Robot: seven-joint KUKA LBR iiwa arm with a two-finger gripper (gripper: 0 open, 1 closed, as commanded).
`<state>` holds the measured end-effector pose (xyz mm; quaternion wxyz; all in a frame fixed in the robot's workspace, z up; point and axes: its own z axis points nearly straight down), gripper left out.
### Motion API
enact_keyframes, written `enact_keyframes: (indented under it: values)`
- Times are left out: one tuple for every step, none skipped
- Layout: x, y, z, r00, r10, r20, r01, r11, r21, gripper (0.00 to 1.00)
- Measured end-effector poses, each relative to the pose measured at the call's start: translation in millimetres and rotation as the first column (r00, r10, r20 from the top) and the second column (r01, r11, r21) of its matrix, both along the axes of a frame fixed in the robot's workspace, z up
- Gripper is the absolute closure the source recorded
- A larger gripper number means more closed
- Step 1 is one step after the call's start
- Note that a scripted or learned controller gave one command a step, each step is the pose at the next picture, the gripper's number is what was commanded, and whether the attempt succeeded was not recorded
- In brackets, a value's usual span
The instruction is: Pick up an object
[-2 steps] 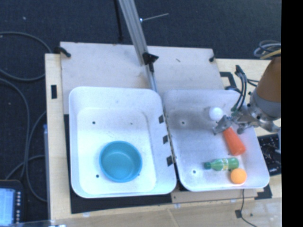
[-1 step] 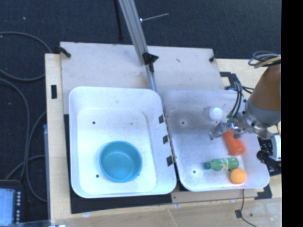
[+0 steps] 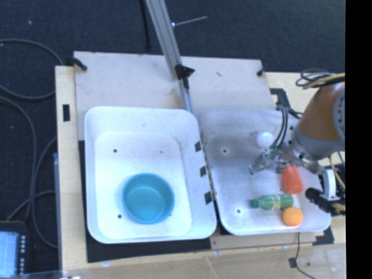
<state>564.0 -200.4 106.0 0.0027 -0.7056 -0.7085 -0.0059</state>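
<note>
Dark carpet with loose cables surrounds a pale bench (image 3: 133, 77) that carries two shallow white bins side by side. Left bin (image 3: 99, 132): contains one blue bowl (image 3: 148, 198), resting near its front wall. Right bin (image 3: 226, 132): contains four candidate objects. In descending size these are an orange cylinder (image 3: 292, 179), a green bottle (image 3: 272, 202) lying on its side, an orange ball (image 3: 293, 215) near the front right corner, and a white ball (image 3: 265, 138) toward the rear.

Arm (image 3: 322, 118): reaches in over the right bin. Gripper (image 3: 264, 163): low over the bin floor, between the white ball and the green bottle, just beside the orange cylinder. Whether its claw is apart or together cannot be told; nothing is visibly held.

Step in hand, as judged: approach, grasp not yet made. Next move requires centring over one object, then closing and lifting.
</note>
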Motion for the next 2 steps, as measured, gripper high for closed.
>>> enact_keyframes:
  values:
    - [-3, -3, 9, 1.0, -0.006, -0.003, 0.006, 1.0, -0.005, 1.0]
    - [0, -2, 75, 1.0, 0.001, 0.004, -0.001, 1.0, -0.013, 1.0]
